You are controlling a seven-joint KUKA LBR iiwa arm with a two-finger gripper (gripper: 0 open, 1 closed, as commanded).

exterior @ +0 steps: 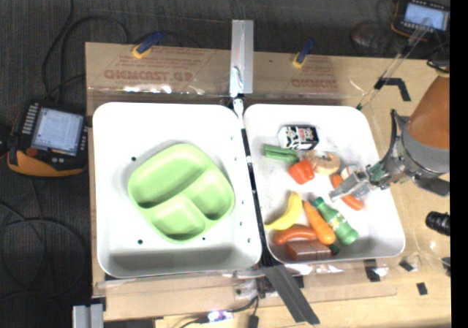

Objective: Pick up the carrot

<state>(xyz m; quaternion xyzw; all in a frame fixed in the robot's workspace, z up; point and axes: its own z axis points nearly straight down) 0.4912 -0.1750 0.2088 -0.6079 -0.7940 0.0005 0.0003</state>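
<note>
Two shallow white bins sit side by side on the bench. The left bin (110, 246) holds a green divided plate (181, 191), lying a little askew. The right bin (380, 246) holds a heap of toy food, and the gripper (351, 186) reaches into it from the right, low over the bin's right half.

Its fingers (344, 189) are small and pale against the white floor, so whether they are spread or closed cannot be told. Nothing can be made out between them. A small orange-red piece (352, 202) lies just below the tips and another orange bit (336, 180) just to their left; they seem to be touching or nearly touching the fingers, though the view is too coarse to be sure.

The carrot (319, 223) lies in the lower middle of the right bin, slanting from upper left to lower right, apart from the gripper. A green bottle (338, 223) lies right beside it on the right, a yellow banana (287, 213) on the left, and a red sausage (294, 234) and a brown block (308, 250) below. Farther up are a red pepper (301, 171), a green stalk-like piece (278, 152), a pale round item (325, 163) and a black-and-white carton (300, 135).

The arm's orange band (431, 118) is cut off at the right edge.
</note>
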